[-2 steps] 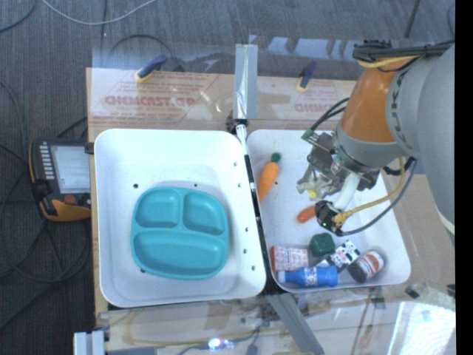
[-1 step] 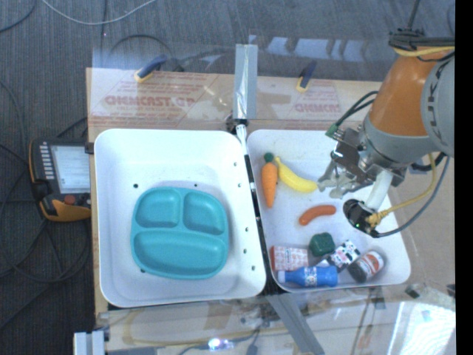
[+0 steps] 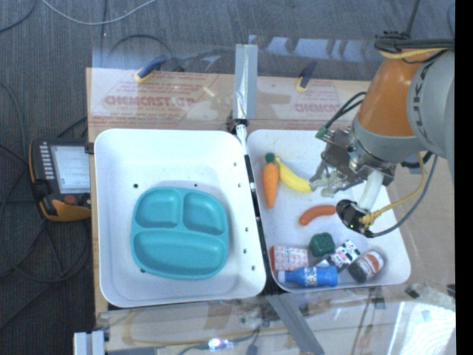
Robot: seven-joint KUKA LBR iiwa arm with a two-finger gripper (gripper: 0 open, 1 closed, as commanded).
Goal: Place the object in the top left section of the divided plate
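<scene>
Nothing was placed yet: the divided plate (image 3: pixel 179 233) sat bare, well left of the gripper (image 3: pixel 330 181), whose grasp could not be told; the banana (image 3: pixel 293 180) lay just beside it

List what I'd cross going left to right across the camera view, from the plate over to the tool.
Divided plate in the left bin → carrot → banana → orange chili → tool, hovering over the right bin.
</scene>
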